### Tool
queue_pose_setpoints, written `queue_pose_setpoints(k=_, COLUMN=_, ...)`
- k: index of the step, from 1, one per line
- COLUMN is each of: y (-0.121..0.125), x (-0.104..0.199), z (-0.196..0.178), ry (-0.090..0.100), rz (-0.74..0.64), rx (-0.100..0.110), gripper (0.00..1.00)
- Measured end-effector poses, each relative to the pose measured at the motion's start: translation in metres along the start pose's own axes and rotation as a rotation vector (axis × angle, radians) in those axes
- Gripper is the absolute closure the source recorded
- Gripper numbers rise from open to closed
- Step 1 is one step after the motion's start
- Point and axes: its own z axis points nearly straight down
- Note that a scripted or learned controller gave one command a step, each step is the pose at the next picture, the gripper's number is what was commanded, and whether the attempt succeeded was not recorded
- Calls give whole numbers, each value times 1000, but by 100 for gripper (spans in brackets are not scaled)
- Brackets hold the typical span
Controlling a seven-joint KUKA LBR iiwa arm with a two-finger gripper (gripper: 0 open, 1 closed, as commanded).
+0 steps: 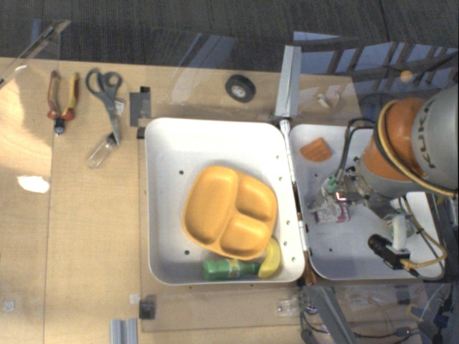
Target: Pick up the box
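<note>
Landmark: left bin, shallow white plastic, rounded corners, sitting on a pale wood worktop. Inside it, a glossy yellow-orange tray, three-compartment, rounded, lying tilted over the near half. Tucked under the tray's near edge: a green box, elongated, lying flat against the bin's near wall, with a yellow rounded item touching its right end. Right of the left bin, a second white bin; a small flat orange piece lies in its far corner. The arm, smooth grey with an orange band, hangs over that right bin; the tool sits low near the divider between bins, amid wires and a small crumpled clear-looking item I can't identify. Can't tell whether the tool is apart or together. Box is well apart from the tool. Beyond the left bin on the worktop: a black tape roll, and farther left, metal scissors and red-handled pliers.
</note>
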Motion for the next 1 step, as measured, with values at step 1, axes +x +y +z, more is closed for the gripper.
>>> queue_pose_setpoints(k=1, y=21, x=59, z=-96, ry=2, rz=91, rx=13, gripper=100)
